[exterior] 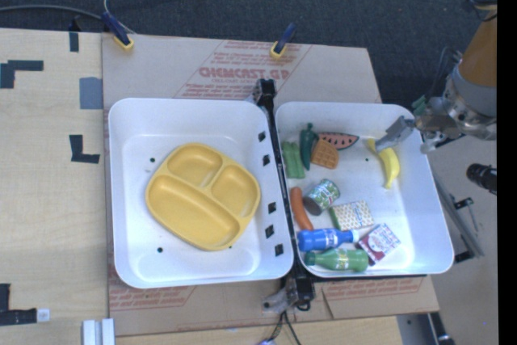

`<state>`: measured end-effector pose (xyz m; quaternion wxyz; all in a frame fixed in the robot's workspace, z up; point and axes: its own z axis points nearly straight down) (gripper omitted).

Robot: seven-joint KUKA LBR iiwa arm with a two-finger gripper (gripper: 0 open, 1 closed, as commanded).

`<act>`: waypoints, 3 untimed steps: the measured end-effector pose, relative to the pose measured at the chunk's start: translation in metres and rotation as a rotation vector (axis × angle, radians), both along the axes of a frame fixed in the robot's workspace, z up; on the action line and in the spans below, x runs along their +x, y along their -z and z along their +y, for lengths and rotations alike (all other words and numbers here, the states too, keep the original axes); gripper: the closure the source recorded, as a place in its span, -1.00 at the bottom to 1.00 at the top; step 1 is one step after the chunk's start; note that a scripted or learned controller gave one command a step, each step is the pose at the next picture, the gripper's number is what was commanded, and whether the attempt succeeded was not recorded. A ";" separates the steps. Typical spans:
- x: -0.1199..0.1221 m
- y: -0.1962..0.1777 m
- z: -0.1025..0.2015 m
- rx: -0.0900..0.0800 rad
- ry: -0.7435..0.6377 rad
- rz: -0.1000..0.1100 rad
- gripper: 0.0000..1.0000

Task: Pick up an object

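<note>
The right bin (428, 198) holds several toy items. A yellow banana (390, 166) lies near its far right side. Beside it are a watermelon slice (338, 141), a waffle piece (325, 154), green vegetables (296, 158), an orange carrot (301, 209) and a small can (325, 194). A cracker box (353, 216), a blue bottle (325, 239), a green bottle (338, 259) and a red-and-white packet (379, 242) lie nearer the front. My gripper (409, 133) hovers over the bin's far right corner, just above and right of the banana, with nothing seen in it.
The left bin (129, 174) contains a yellow divided plate (203, 195). A black clip (265, 90) joins the bins at the back. Blue-and-yellow clamps (118, 30) (283, 42) hold the cardboard underneath. The arm's body (477, 85) stands off the right bin's edge.
</note>
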<state>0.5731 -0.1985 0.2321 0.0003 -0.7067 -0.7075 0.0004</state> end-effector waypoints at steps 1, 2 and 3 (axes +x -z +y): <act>0.021 0.125 -0.019 0.001 0.001 0.003 -1.00; 0.069 0.146 0.070 0.001 -0.002 -0.004 -1.00; 0.069 0.136 0.069 -0.001 -0.003 -0.003 1.00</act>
